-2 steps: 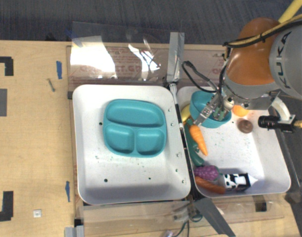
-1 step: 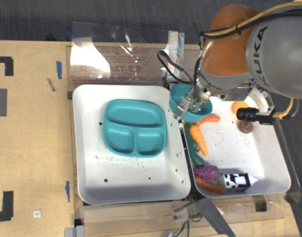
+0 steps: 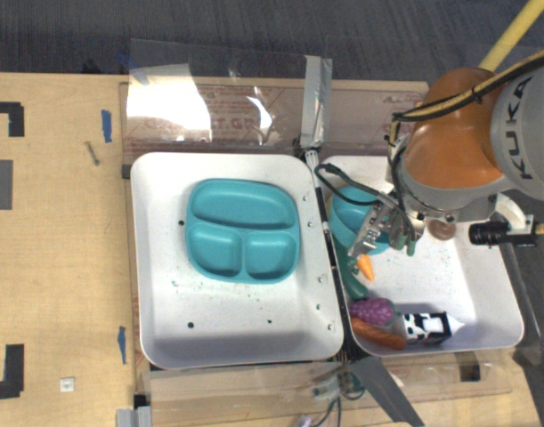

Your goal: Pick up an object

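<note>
Pincer [image 3: 385, 231] low over right bin [image 3: 485, 292], finger state not discernible, poised near carrot [image 3: 364, 266] beside teal cup [image 3: 350, 218]; grapes [image 3: 372, 310], sausage [image 3: 376, 332] and cow toy [image 3: 425, 325] crowd near edge; teal tray [image 3: 243, 229] fills left bin [image 3: 156, 265].

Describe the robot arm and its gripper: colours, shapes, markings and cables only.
The arm is bulky and rounded, with a wide orange band below a grey shell that carries dark KUKA lettering. Black cables loop over the orange part. The gripper is a small metal assembly, silvery grey, with thin wires around it.
</note>
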You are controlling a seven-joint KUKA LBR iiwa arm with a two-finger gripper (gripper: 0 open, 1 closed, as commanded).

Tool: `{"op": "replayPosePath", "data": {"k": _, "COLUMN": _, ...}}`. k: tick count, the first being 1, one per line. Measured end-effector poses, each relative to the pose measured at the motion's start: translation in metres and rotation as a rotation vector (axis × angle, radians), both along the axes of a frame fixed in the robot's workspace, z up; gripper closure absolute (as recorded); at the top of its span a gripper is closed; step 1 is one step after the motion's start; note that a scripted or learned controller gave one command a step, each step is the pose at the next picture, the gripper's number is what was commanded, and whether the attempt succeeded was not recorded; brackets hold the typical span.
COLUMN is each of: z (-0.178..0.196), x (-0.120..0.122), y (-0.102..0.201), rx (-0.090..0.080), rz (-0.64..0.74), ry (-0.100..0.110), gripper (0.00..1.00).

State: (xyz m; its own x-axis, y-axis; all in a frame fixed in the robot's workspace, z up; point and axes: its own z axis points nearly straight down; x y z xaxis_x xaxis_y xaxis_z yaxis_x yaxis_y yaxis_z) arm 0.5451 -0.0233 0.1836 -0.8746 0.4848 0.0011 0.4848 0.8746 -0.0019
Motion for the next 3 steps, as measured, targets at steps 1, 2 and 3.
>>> {"op": "replayPosePath", "data": {"k": 1, "z": 0.041, "x": -0.015, "y": 0.05, "rx": 0.002, "rz": -0.105, "ry": -0.008, "gripper": 1.0}}
{"op": "replayPosePath", "data": {"k": 2, "z": 0.001, "x": -0.039, "y": -0.037, "rx": 0.001, "rz": 0.14, "ry": -0.003, "gripper": 1.0}}
{"op": "replayPosePath", "data": {"k": 3, "z": 0.002, "x": -0.038, "y": -0.036, "rx": 0.001, "rz": 0.141, "ry": -0.006, "gripper": 0.0}}
